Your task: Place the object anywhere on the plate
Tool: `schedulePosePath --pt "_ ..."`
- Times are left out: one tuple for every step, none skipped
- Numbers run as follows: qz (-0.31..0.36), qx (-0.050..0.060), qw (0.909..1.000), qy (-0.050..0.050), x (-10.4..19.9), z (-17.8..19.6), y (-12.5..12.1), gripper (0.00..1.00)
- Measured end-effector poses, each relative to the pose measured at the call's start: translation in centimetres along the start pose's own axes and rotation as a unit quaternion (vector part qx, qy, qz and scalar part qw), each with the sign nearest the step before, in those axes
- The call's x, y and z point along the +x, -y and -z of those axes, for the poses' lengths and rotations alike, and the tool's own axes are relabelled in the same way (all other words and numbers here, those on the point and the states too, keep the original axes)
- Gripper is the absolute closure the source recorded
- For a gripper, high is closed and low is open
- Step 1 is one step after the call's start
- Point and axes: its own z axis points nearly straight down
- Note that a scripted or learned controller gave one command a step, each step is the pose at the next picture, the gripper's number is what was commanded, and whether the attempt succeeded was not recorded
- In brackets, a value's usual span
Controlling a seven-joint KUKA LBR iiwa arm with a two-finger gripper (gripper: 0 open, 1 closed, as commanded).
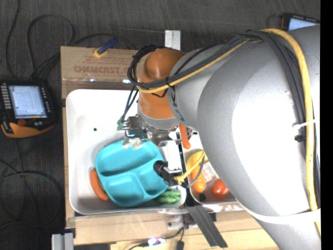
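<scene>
arm (250, 113) reaching in from right, covering most of right bin (208, 199) | end effector (136, 139) hanging over far edge of blue plate (130, 173), grip state: cannot tell | plate sitting in left bin (83, 113), near corner | orange object (97, 185) lying against plate's left rim, off plate | green object (170, 196) beside plate's right edge
</scene>
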Motion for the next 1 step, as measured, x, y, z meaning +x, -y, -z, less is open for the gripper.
schedulePosePath --pt "0.042 -0.001 0.9991 -0.001 2.69 -2.34 6.19 1.0"
